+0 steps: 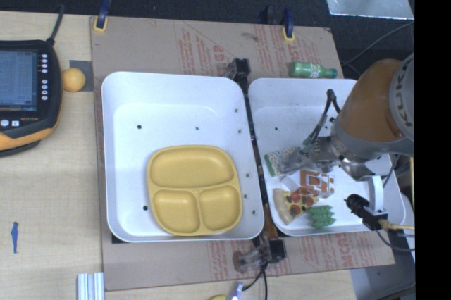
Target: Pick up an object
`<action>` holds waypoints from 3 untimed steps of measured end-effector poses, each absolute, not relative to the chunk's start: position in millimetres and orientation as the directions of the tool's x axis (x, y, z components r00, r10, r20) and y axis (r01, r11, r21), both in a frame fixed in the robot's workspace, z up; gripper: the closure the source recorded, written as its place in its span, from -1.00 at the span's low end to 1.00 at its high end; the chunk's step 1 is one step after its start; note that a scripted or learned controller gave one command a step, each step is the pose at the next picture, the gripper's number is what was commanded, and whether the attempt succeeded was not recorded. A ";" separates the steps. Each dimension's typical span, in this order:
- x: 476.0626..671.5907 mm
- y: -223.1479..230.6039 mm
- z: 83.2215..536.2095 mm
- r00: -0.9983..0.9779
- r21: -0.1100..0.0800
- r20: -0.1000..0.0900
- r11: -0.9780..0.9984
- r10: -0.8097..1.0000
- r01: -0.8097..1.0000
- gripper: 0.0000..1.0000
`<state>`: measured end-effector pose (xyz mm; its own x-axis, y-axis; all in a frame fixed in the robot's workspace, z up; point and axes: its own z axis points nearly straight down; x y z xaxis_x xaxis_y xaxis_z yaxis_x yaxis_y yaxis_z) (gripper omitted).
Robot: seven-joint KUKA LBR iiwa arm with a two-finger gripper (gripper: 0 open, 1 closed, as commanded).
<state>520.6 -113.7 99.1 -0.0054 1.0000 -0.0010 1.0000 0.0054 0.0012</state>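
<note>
Two shallow white bins sit side by side on a sheet of brown cardboard laid over the bench. The left bin holds a yellow divided tray with three compartments, lying flat toward the near side of the bin. The right bin holds a small cluster of objects in its near half: a greyish packet near the dividing wall, an orange and white item just beside it, a pizza slice toy closer to the near edge, and a green leafy toy next to the slice at the bin's near side. The grey arm with its orange band reaches in from the right and hangs over the right bin, its wrist body covering the middle of that bin; the gripper sits low, just above the packet and the orange and white item, but the wrist hides the tips, so whether the jaws are apart or together cannot be told, and nothing is seen between them. Outside the bins, a green bottle lies on the cardboard just behind the right bin, an orange ball rests beside the left bin's far corner, and a teach pendant with a dark screen lies on the bench at far left.
</note>
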 end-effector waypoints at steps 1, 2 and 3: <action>559.5 -160.5 255.6 -0.004 -0.001 -0.001 0.004 1.000 1.000 -1.00; 502.8 -112.1 221.5 -0.005 -0.004 0.000 0.005 1.000 1.000 -1.00; 526.0 -88.7 191.4 -0.005 -0.005 0.000 0.005 1.000 1.000 -1.00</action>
